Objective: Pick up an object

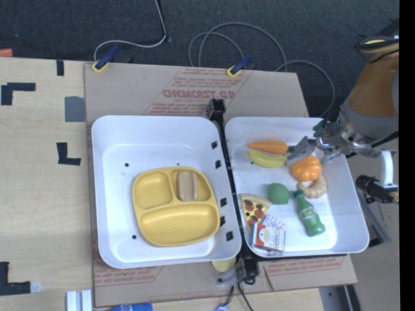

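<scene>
Camera view: two white bins (104,173) on cardboard sheet (188,92); dark carpet (65,11) at twelve o'clock. Gripper (310,146) fingers' spread: cannot tell.

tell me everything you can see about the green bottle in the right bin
The green bottle is a small toy that looks like glossy plastic, with a darker green neck and a pale label band. It lies on its side on the floor of the right bin, neck toward the upper left and base toward the lower right. Its neck end sits against a tan knobbly toy.
</scene>
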Controlling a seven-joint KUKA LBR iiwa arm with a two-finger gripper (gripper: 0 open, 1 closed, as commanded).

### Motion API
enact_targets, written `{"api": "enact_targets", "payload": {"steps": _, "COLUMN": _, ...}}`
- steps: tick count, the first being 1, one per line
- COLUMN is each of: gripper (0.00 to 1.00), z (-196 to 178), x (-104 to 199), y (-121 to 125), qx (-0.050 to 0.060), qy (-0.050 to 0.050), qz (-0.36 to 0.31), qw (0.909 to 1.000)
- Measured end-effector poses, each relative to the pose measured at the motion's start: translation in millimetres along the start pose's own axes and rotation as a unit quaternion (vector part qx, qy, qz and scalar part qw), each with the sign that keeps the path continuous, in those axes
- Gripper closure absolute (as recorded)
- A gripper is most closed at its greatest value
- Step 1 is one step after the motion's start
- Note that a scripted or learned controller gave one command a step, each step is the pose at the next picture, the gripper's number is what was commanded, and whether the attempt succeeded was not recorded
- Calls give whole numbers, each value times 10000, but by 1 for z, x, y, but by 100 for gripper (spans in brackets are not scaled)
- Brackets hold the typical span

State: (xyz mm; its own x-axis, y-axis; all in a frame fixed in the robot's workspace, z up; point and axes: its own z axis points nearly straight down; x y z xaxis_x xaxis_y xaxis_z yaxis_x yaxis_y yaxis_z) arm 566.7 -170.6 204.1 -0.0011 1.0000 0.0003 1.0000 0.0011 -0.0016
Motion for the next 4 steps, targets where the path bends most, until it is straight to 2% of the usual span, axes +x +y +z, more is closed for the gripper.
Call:
{"api": "enact_targets", "payload": {"steps": 1, "gripper": 0, "z": 80, "x": -49, "y": 3, "qx": 22, "qy": -6, "qz": 15, "qw": 10000}}
{"api": "enact_targets", "payload": {"steps": 2, "gripper": 0, "z": 121, "x": -24, "y": 57, "qx": -13, "qy": -8, "qz": -18, "qw": 10000}}
{"api": "enact_targets", "payload": {"steps": 3, "gripper": 0, "z": 116, "x": -1, "y": 16, "qx": -46, "qy": -28, "qz": 1, "qw": 10000}}
{"api": "enact_targets", "payload": {"steps": 4, "gripper": 0, "z": 118, "x": 38, "y": 69, "qx": -26, "qy": -11, "qz": -25, "qw": 10000}}
